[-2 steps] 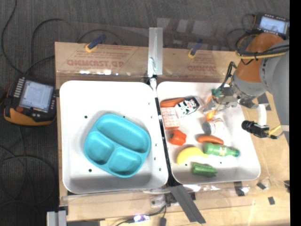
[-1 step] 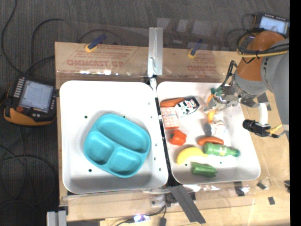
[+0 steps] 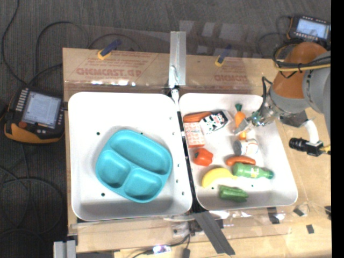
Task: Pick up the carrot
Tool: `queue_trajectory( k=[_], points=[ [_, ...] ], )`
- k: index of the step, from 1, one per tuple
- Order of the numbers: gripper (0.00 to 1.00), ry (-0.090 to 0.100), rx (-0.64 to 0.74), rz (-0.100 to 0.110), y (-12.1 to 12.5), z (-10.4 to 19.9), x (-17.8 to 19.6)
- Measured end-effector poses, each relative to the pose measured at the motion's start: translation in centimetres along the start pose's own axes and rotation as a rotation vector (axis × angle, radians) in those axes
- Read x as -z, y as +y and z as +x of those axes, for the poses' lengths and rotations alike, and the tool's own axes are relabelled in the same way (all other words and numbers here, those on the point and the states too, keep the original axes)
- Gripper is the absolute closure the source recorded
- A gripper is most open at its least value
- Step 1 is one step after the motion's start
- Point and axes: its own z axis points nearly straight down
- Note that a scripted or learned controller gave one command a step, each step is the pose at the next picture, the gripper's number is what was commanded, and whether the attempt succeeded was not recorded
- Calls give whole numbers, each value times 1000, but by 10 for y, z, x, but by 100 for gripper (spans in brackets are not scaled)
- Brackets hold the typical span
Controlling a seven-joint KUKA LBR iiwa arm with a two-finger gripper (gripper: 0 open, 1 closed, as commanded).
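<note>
Reaching in from the right, the end effector (image 3: 248, 123) hangs low in the right bin (image 3: 285, 190) — whether it is open or closed, I cannot tell. Nearest the frame's bottom lie a green vegetable (image 3: 233, 193), a banana (image 3: 215, 176) and a green bottle (image 3: 252, 171). Farther up, the carrot (image 3: 239, 114) sits just beside the end effector — upper middle of that bin.

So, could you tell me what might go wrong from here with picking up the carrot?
1. The carrot is small and lies close to the right bin's far wall, so a grasp may slip or clip the wall.
2. The gripper is low among crowded items; the white object just below it could get knocked or grabbed instead.
</note>
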Motion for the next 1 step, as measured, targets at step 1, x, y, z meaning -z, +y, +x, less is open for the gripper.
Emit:
queue_trajectory(
  k=[1],
  points=[
    [100,5,-47,3,21,22,115]
  ],
)
